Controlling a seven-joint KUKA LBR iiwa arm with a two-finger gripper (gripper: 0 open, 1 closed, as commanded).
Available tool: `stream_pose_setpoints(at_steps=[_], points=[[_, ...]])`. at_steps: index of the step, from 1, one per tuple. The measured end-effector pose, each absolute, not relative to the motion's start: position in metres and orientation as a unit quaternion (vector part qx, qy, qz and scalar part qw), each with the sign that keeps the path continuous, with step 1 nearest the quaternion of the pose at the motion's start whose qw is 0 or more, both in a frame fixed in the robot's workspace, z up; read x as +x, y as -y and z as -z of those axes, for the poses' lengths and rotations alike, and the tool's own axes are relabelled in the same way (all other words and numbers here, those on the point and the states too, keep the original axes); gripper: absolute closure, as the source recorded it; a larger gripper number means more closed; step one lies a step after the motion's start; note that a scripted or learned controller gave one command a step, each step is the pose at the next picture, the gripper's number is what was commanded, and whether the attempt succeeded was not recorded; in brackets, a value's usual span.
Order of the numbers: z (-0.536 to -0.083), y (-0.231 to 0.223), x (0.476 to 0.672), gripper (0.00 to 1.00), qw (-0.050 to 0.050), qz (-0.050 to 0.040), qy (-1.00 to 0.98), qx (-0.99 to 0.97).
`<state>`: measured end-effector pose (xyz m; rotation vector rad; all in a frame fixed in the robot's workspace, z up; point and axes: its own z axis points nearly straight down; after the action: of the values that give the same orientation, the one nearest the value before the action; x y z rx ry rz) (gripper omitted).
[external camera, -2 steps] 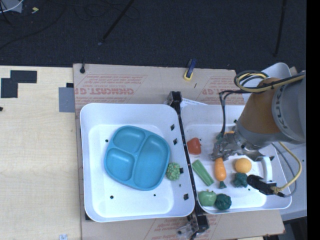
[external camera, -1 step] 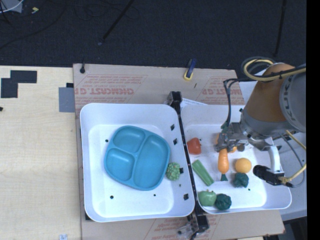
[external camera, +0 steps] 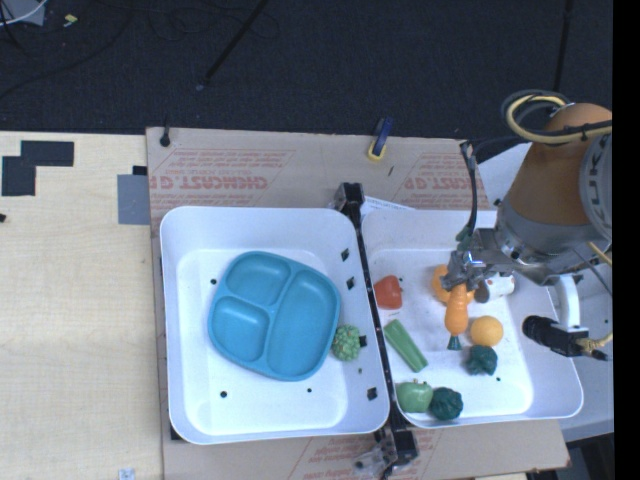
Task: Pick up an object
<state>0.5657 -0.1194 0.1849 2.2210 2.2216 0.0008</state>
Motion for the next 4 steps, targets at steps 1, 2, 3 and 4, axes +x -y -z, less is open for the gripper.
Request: stream_pose_setpoints(at_steps=[1,2,3,4], points=[[-0.230,0.120,0.566,1.00,0.001,-0.0006,-0.707,0.707],[-0.234,0.068,0.600,1.00,-0.001,-0.0005,-0.709,0.705],[-0.235,0.020,0.635,1.00,-0.001,-0.0004,-0.709,0.705],[-0.218,0.024,0.630,1.00,-0.001,0.0019,-0.707,0.707]])
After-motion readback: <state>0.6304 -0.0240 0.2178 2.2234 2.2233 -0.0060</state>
